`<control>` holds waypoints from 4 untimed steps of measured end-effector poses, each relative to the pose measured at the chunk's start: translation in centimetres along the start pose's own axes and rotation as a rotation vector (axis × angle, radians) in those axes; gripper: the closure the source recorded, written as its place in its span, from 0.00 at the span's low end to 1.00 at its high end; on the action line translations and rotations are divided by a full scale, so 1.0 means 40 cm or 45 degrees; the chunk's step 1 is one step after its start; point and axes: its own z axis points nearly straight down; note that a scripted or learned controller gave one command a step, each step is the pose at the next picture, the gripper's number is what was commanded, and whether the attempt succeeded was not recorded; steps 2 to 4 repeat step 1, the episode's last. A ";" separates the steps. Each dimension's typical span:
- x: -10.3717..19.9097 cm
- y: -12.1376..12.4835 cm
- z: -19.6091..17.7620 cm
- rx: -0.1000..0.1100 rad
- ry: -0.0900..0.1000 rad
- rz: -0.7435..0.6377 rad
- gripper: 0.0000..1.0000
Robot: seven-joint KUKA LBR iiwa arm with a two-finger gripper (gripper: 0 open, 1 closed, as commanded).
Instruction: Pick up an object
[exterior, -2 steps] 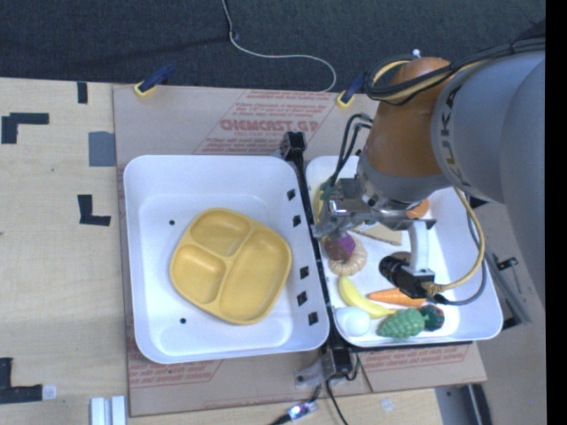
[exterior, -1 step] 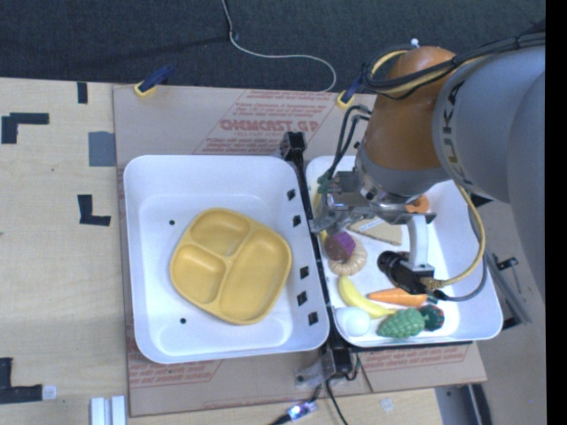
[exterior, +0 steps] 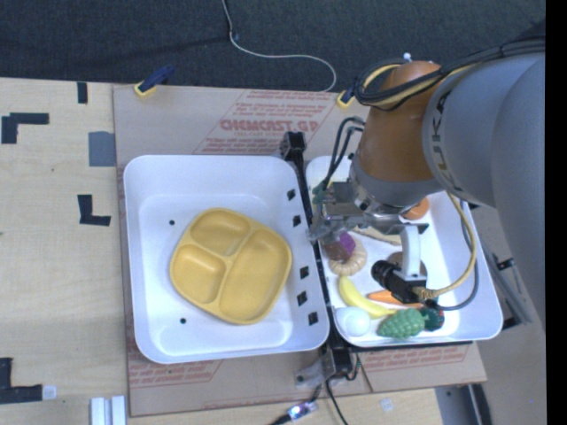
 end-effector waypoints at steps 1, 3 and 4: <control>0.023 0.009 -0.015 -0.003 0.002 -0.001 1.00; 0.023 0.009 -0.015 -0.003 0.002 -0.001 1.00; 0.023 0.009 -0.015 -0.003 0.002 -0.001 1.00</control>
